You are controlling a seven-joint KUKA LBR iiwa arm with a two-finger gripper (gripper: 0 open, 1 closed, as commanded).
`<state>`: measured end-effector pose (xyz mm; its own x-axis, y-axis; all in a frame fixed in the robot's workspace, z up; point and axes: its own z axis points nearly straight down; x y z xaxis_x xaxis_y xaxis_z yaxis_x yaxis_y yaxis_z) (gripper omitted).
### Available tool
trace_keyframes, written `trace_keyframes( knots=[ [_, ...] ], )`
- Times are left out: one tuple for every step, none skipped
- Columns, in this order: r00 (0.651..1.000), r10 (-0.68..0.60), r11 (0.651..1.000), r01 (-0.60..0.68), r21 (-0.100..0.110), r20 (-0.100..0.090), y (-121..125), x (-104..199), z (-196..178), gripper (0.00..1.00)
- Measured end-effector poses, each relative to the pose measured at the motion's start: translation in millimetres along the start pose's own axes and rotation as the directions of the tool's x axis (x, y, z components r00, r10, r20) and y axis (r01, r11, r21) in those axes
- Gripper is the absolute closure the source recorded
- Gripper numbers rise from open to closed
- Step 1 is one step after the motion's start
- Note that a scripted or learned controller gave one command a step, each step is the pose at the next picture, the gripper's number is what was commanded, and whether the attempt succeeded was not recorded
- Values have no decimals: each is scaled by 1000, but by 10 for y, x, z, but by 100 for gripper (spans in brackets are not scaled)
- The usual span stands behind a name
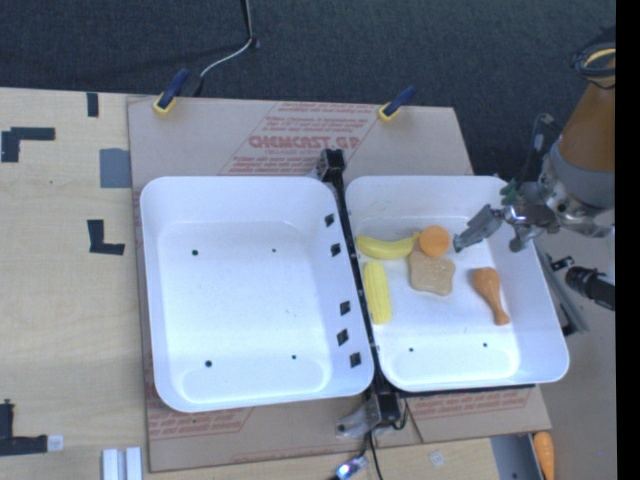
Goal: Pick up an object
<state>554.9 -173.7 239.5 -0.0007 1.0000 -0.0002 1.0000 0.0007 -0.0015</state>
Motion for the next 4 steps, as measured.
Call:
trace_keyframes(
  knots=[
    [1000, -6, 1000, 6, 3, -3, 383, 598, 614, 0],
    [1000, -4, 1000, 4, 6, -4, -422, 1275, 557, 0],
    [1000, -8, 1000, 8, 0, -2, -216, 1950, 558, 0],
    [1000, 4, 1000, -4, -4, 3, 326, 1144, 553, 0]
  ],
)
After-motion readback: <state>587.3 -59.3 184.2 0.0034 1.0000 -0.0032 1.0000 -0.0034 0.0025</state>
